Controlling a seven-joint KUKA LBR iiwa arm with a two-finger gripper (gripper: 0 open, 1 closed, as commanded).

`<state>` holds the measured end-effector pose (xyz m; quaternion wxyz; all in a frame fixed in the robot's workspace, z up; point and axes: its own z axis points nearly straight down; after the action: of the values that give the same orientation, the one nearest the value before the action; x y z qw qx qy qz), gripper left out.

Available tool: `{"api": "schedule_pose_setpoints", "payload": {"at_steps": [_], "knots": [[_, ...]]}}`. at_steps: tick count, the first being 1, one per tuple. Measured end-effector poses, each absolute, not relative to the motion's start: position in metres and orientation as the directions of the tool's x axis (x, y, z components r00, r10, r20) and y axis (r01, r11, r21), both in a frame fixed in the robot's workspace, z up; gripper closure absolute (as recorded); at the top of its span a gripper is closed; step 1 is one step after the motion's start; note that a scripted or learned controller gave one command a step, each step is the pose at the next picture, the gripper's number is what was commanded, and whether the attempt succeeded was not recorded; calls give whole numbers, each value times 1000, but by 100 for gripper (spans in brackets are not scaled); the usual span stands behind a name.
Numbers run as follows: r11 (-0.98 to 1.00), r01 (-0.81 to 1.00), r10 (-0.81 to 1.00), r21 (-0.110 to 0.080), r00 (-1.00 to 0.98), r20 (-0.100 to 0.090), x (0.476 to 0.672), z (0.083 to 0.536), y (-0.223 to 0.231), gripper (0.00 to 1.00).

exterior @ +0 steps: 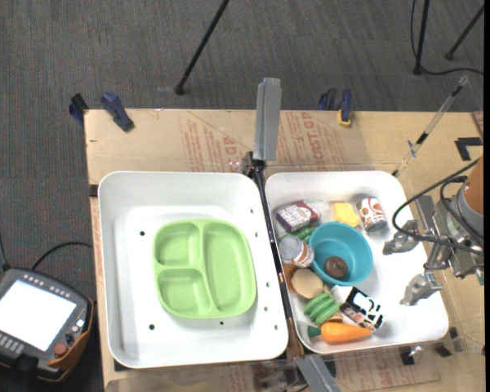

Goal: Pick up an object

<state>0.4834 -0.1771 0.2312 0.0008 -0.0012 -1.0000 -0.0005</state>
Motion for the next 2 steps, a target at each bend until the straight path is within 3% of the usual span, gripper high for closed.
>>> {"api": "schedule_pose_setpoints", "payload": {"at_steps": [1,2], "knots": [[990,-142,-142,0,-990,-8,496,91,-121,0],[996,-93,-93,2,-996,-1,554,87,-80,0]]}}
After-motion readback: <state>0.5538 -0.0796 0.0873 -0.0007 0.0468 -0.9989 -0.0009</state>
